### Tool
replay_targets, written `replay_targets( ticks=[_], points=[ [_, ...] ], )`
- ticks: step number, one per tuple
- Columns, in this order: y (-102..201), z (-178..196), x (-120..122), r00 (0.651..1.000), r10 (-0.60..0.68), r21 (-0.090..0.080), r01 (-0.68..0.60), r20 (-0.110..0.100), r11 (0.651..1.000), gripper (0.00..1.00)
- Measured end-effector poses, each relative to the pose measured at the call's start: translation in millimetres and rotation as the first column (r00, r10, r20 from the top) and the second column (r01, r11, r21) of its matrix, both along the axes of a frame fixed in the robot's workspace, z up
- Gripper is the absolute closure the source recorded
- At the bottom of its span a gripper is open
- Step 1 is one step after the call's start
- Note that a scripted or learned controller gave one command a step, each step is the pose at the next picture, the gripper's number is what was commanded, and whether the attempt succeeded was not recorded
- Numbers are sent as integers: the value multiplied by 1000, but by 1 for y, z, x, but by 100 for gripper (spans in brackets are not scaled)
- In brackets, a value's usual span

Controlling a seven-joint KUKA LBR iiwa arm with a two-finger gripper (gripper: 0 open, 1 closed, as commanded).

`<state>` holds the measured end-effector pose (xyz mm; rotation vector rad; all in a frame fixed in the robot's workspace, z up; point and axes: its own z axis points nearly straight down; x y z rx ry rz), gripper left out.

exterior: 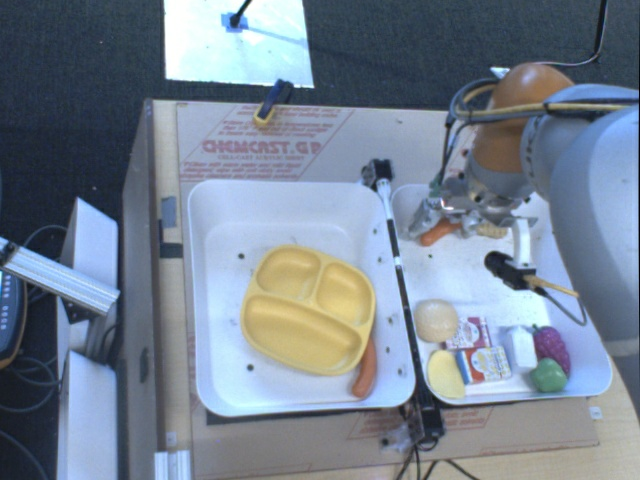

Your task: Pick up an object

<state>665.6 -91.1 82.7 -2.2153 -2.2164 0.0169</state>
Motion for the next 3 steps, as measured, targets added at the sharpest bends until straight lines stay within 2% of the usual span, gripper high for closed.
replay_targets(
  ticks=[3],
  points=[
    [2, 0, 0, 1000, 0, 0, 0, 1, 1000, 0]
  ],
)
